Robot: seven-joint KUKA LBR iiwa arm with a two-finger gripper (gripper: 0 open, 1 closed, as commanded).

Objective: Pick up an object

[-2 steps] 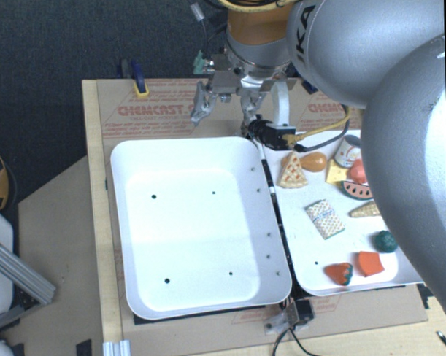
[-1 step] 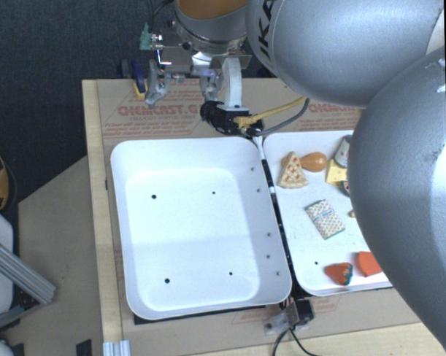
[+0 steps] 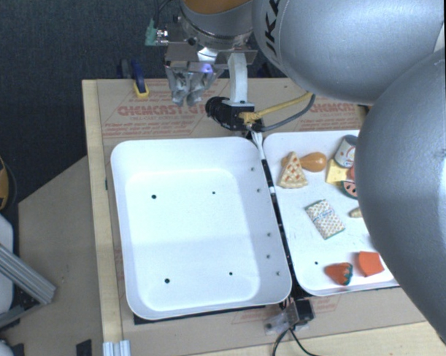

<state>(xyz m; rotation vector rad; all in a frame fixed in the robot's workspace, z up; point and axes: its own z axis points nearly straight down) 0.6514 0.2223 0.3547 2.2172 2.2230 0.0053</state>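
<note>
A: Where are the things to pick?

B: All in the right bin [image 3: 314, 276]. A waffle wedge [image 3: 293, 171] and an orange lump [image 3: 314, 162] sit near its back-left corner, a checked packet [image 3: 325, 219] in the middle, a red piece with a green end [image 3: 339, 273] and an orange block [image 3: 369, 263] at the front. The left bin [image 3: 135, 169] is bare white plastic, smooth and shallow.

A: And the gripper [image 3: 189, 86]?

B: High over the back of the counter [image 3: 105, 141], beyond the left bin. The jaws hold nothing; how far apart they stand I cannot tell, as they blur together.

A: Which one handles best?

B: I'd judge the packet: flat, small, probably light, with straight edges. Take it across the narrow sides. It may be soft, so it could buckle under a hard squeeze.

A: The waffle wedge?

B: Ridged surface, so likely good grip, but it tapers; hold it near the broad end. These look like toy food, likely rigid plastic and not fragile.

A: The orange lump?

B: Rounded and glossy, likely to slip out sideways
</note>
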